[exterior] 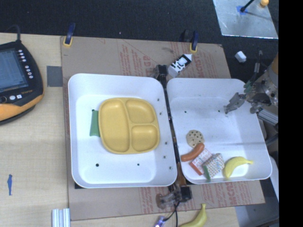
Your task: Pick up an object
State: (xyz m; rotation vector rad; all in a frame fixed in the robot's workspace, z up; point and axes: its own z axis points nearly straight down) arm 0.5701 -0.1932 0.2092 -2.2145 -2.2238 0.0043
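Note:
The right bin (215, 98) holds several small items along its near side: a round speckled cookie (194, 137), a red-orange sausage (192, 152), a checkered packet (213, 164) with a red and green piece beside it, and a yellow banana (236, 166). My gripper (244, 106) hangs over the far right part of this bin, well behind the items. Its two grey fingers (232, 103) stand apart and open, with only bare white bin floor showing between them.
The left bin (80, 164) carries a yellow divided plate (129, 125) with a green piece (94, 123) at its left edge. A teach pendant (16, 79) lies far left. A black-and-white object (180, 64) sits behind the bins; another banana (199, 216) lies in front.

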